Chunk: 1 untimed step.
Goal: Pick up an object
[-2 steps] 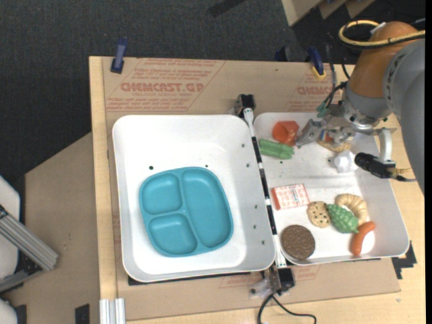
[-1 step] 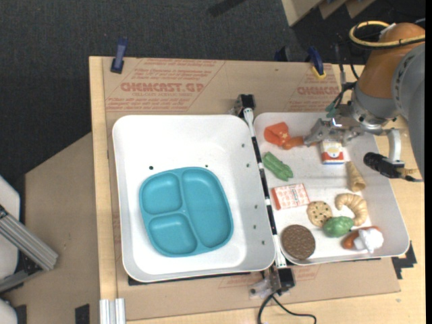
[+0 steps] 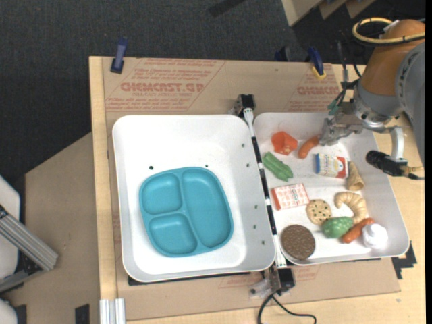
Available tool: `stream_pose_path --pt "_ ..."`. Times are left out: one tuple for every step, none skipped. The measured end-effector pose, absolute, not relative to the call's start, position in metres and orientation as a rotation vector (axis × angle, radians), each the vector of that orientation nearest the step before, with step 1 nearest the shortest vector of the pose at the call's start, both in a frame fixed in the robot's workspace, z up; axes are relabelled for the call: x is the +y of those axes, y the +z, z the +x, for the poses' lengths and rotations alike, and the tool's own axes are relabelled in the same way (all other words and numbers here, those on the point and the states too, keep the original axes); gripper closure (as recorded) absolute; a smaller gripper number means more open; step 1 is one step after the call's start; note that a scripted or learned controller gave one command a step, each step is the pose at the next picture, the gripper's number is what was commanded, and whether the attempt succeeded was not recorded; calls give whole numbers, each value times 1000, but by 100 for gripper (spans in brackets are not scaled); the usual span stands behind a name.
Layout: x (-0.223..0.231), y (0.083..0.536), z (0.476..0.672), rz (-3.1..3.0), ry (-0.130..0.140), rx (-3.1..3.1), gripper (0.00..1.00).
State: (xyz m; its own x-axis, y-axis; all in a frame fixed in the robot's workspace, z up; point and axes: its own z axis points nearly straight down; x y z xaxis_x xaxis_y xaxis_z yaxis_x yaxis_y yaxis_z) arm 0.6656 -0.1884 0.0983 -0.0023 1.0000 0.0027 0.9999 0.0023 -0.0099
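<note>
Camera view looks down on a brown worktop (image 3: 169, 86) carrying two shallow white bins side by side. Its left bin (image 3: 135, 140) holds a teal divided plate (image 3: 187, 210) with three compartments, lying flat toward the near side. Its right bin (image 3: 391, 208) holds a scatter of small toy foods: a red-orange pepper piece (image 3: 284, 142) near the far left, an orange sausage-like piece (image 3: 308, 147) just beside it, a green pod (image 3: 277, 166) by the left wall, a small white carton (image 3: 331, 165) with red and blue print in the middle, a red-and-white packet (image 3: 290, 196) nearer the camera, a round cookie (image 3: 318, 212), a brown disc (image 3: 298, 241) at the near edge, a tan croissant (image 3: 351, 200), a tan cone-like piece (image 3: 355, 175), a green vegetable (image 3: 337, 227) touching a carrot (image 3: 357, 229), and a white object (image 3: 375, 235) in the near right corner.

Reaching in from the right, the grey arm (image 3: 391, 79) with its orange band sets the tool (image 3: 329, 135) low over the far part of the right bin, just beside the sausage-like piece and just above the carton. Whether the tool is open or closed cannot be told from this angle, and nothing is seen between its tips.
</note>
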Motion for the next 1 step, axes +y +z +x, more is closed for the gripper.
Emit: stream_pose_path --pt "-165 154 668 -2224 -7 -2229 100"
